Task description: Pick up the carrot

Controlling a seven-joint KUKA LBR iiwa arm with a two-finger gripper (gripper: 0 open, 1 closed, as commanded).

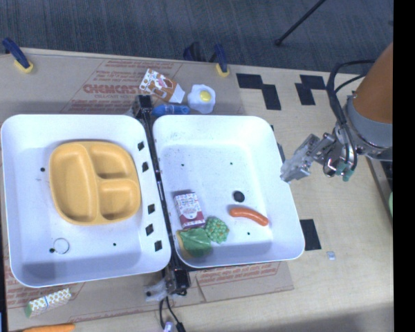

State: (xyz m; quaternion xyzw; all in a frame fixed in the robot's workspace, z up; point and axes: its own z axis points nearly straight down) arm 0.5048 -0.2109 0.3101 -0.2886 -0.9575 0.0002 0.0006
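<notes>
Approach step, by my read — gripper (301,163) hung outside the right bin (280,151), beyond its right rim, nothing in it. Carrot (248,216) lay in that bin, near the front right, beside the broccoli (217,229). Next move: swing left, descend over the carrot. Finger spread — couldn't tell; arm cut off at the frame edge.

Glossy orange carrot (248,216) in a smooth white plastic bin (280,178); matt yellow plastic tray (95,181); printed cardboard (111,88) beneath.

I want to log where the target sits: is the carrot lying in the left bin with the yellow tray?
No, the carrot lies in the right bin, near the broccoli, while the yellow tray sits in the left bin.
</notes>
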